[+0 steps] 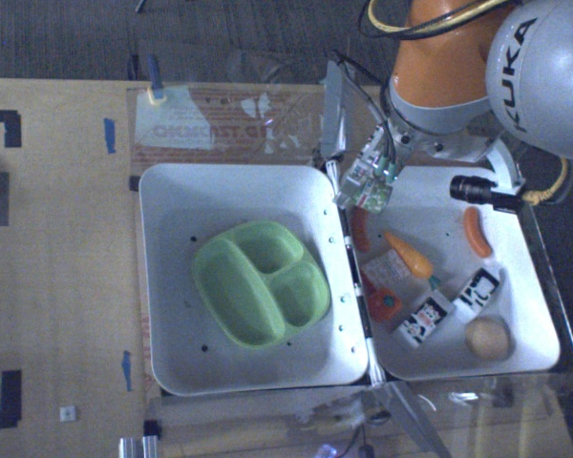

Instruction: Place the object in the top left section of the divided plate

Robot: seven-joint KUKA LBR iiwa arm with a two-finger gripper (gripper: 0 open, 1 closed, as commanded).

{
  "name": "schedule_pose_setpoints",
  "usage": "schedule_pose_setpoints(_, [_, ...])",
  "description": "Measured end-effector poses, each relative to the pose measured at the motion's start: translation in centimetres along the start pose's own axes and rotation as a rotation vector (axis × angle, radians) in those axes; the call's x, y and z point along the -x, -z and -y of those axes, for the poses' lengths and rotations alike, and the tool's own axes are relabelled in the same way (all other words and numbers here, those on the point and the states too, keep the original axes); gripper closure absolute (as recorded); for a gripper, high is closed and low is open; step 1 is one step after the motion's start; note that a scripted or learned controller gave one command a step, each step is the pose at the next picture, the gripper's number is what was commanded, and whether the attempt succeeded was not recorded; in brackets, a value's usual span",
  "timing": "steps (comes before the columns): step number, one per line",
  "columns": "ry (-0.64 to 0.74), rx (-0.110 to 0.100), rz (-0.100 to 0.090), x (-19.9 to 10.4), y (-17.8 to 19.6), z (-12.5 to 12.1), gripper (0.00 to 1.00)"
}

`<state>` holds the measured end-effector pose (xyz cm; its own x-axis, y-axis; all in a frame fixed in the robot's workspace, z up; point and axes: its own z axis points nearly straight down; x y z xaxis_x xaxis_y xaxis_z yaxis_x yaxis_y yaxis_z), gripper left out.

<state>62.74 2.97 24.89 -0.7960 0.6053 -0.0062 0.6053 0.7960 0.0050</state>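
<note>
Reaching in from the right, my grey arm with its orange band hangs over the pale wooden surface, above the back of the two shallow white bins. The left white bin holds the green divided plastic plate, which lies tilted near the bin's middle with three sections, all bare. The right white bin sits just beside it, their rims touching along the middle.

My claw hovers over that shared rim, at the back left corner of the right bin. Whether it is spread or closed I cannot tell from this angle, and I see nothing gripped in it.

The things to pick from lie in the right bin, well apart from the plate. Just below my claw is an orange carrot-shaped toy, lying at a slant. Beside it toward the rim is a red piece, and lower down a red and white packet. Two small black-and-white cartons lie near the front: one beside the packet, the other further right. A round beige ball rests at the front right, and a small orange sausage shape lies near the back right.
</note>
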Motion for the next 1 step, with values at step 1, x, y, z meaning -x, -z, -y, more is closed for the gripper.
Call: schedule_pose_setpoints(1, [-0.033,-0.003,-0.005,-4.15,-0.37,0.28,1.00])
